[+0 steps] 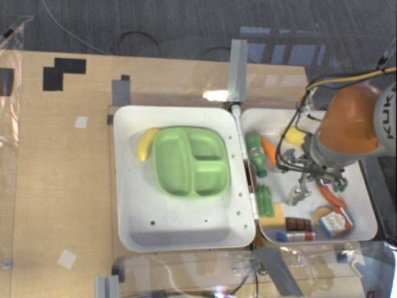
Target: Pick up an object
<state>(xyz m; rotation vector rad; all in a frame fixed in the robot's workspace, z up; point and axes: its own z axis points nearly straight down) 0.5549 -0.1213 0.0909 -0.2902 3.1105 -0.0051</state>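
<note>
A grey arm with an orange band reaches from the right over the right bin (370,225), its end effector (299,194) hanging low above the bin floor near the middle; whether it is spread or pressed together cannot be told from this angle, and nothing shows between its tips. Around it lie a green bottle (255,154), an orange carrot (268,149), a yellow piece (295,136), a green block (265,200), a chocolate bar (299,225), a small carton (335,223) and a red-orange piece (334,197). In the left bin (133,216) on the wooden surface (56,185), a green divided plate (190,162) rests beside a banana (146,144).
</note>
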